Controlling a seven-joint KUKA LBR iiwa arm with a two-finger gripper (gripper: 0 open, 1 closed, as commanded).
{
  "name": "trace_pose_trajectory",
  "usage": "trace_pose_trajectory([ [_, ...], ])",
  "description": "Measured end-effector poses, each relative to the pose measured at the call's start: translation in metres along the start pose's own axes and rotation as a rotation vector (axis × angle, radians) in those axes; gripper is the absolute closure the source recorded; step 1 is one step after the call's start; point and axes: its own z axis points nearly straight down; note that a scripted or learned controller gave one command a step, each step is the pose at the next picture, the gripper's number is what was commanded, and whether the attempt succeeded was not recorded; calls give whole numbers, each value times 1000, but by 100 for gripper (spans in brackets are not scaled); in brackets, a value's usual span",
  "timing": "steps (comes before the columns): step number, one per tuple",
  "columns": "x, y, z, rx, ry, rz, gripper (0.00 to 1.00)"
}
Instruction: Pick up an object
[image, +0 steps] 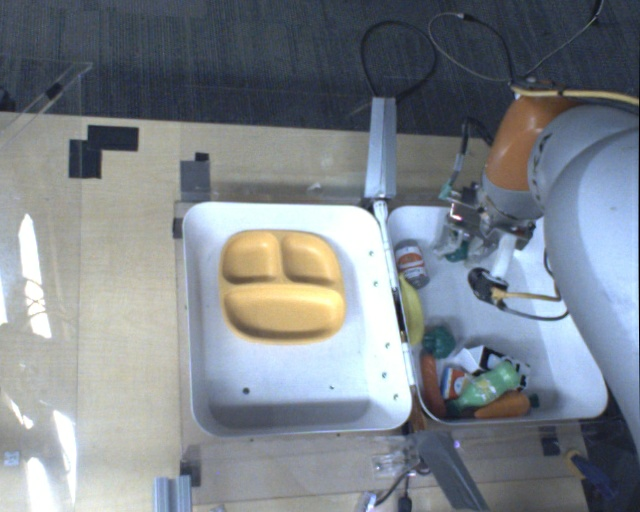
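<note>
My gripper hangs over the far part of the right bin, below the orange band of the wrist. A small can lies just to its left against the bin's left wall. A yellow banana lies along that wall below the can. At the near end are piled a green round item, a red item, a green bottle and an orange carrot. Nothing shows in the gripper's grasp.
The left bin holds a yellow divided tray in its far half. A metal divider rail runs between the bins. A black and yellow cable hangs from the wrist over the right bin. The grey arm covers the bin's right side.
</note>
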Motion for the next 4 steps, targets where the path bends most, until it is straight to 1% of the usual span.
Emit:
trace_pose_trajectory([
  [1,92,-32,-88,-18,15,315,100],
  [2,93,-37,-110,-17,15,363,100],
  [3,93,-37,-110,-17,14,362,0],
  [4,36,-51,-112,-16,14,303,0],
])
